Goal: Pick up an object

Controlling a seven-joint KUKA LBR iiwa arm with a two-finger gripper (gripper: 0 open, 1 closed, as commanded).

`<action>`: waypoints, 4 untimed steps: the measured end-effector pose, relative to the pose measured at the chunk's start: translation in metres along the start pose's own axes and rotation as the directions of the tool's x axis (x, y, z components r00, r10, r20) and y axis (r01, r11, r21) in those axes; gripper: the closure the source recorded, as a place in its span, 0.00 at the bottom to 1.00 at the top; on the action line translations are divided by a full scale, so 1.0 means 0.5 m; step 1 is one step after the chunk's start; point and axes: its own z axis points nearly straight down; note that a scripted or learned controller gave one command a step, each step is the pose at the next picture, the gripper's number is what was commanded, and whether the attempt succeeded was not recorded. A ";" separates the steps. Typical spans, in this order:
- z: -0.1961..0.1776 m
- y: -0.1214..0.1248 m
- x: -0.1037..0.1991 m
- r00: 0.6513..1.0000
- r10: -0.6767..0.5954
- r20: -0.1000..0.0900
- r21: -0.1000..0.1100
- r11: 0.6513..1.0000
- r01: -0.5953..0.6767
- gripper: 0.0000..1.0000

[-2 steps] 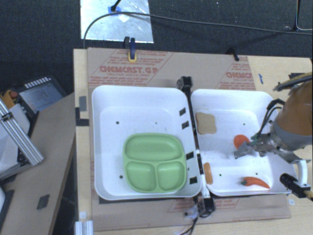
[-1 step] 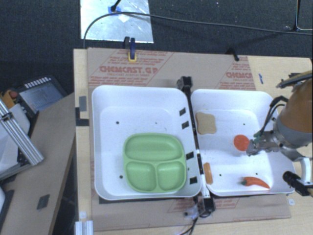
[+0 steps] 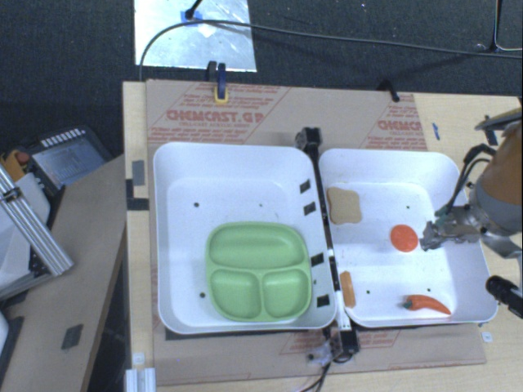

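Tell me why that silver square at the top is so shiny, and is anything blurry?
In the camera view, the silver sheet past the bench throws back the room light as bright glare; the white bins look evenly lit with soft shadows; the gripper beside the orange ball is a bit blurred, its details hard to make out.

bins (image 3: 245, 158): white, both
divided tray (image 3: 258, 269): pale green
ball (image 3: 403, 238): orange
carrot (image 3: 426, 304): orange-red
bread slice (image 3: 345, 205): tan, I note

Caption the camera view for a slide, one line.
Grey arm's pincer beside round orange ball in right white bin; green divided plastic tray in left white bin.
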 end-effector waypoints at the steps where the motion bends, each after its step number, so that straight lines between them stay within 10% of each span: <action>1: -0.100 0.009 -0.021 1.000 0.001 0.001 -0.001 1.000 -0.001 1.00; 2: -0.189 0.008 -0.016 1.000 0.000 0.001 -0.001 1.000 0.000 1.00; 4: -0.156 0.059 0.191 1.000 -0.006 -0.004 0.005 1.000 0.006 1.00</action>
